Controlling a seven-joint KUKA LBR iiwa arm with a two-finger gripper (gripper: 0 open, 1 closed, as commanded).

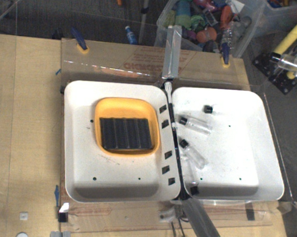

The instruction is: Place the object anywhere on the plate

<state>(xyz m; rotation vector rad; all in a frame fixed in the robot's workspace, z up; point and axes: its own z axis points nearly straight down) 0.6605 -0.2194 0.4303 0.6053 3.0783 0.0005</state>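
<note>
The desk (21, 105) carries two white bins parted by a central divider (170, 137), which serves as the landmark here. Left of the divider sits the left bin (78, 171), and in it the orange plate (103, 109), which bears a dark ribbed block (126, 133). Right of the divider lies the right bin (244, 143). In it, just beside the divider, are the likely objects to move: two clear plastic tubes with black caps, the upper tube (195, 124) and the lower tube (192, 153), and farther right a small black cap (207, 109). The tubes look light, stiff and slick, apt to roll; a hold across the middle of the barrel seems best. The claw's state I cannot tell.
</note>
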